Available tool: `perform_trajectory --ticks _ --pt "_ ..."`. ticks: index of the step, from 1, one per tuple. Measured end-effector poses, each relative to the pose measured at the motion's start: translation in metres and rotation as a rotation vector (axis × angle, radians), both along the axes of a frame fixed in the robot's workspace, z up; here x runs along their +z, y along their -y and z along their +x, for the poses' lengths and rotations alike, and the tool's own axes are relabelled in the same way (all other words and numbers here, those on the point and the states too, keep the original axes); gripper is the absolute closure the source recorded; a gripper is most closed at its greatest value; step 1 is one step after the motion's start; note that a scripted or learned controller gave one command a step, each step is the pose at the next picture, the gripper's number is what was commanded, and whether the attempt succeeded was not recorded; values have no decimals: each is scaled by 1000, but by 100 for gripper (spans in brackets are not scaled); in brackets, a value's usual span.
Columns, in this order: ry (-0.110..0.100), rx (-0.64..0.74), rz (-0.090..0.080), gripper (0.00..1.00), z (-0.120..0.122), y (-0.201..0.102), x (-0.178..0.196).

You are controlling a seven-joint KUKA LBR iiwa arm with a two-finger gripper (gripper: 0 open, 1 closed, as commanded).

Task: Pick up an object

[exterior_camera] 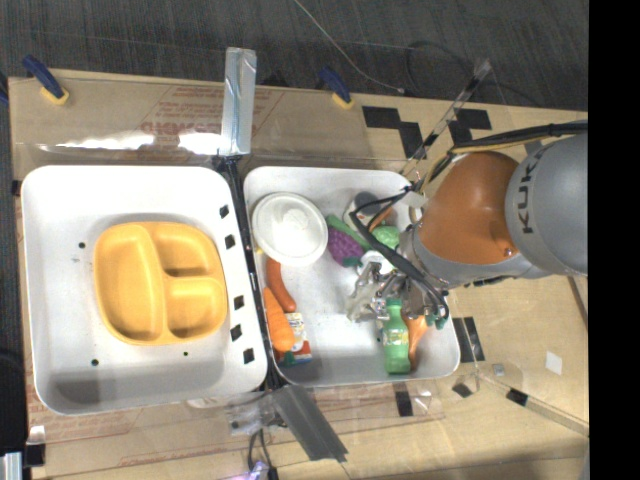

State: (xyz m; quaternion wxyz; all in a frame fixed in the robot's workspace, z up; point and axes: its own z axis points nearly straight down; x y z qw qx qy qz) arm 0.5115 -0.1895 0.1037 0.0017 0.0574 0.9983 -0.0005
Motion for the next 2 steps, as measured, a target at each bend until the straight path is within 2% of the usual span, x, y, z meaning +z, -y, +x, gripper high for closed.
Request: perform_trajectory --ticks 1,2 --pt "7 -67 -3 100 54 20 104" --pt "-5 -225 2 100 -2 -3 73"
